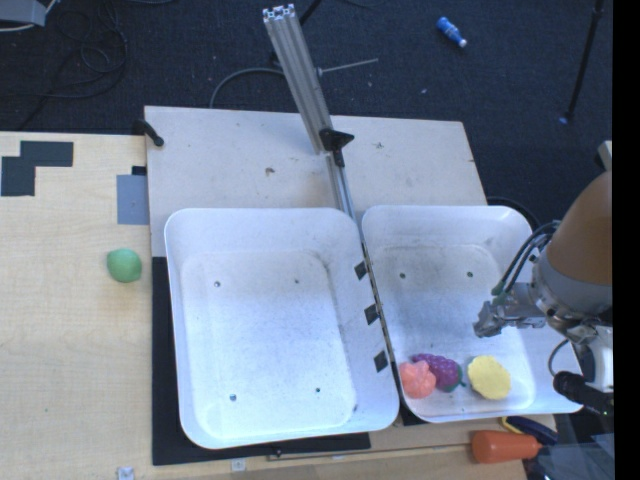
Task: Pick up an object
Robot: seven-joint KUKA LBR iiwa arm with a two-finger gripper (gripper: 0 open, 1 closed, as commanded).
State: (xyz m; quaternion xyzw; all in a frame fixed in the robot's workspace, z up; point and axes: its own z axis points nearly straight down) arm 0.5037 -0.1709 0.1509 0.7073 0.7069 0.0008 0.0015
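One fixed camera looks down at a slant from above the desk [60,368] (not close), taking in both white bins [190,268] and dark floor [500,78] beyond.

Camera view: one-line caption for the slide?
Gripper above the right bin, near pink, purple and yellow toys along its front edge.

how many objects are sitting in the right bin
3, all along the near edge of the right bin: a pink object nearest the divider, a purple object touching it, and a yellow object to their right. The arm may hide more at the bin's right side.
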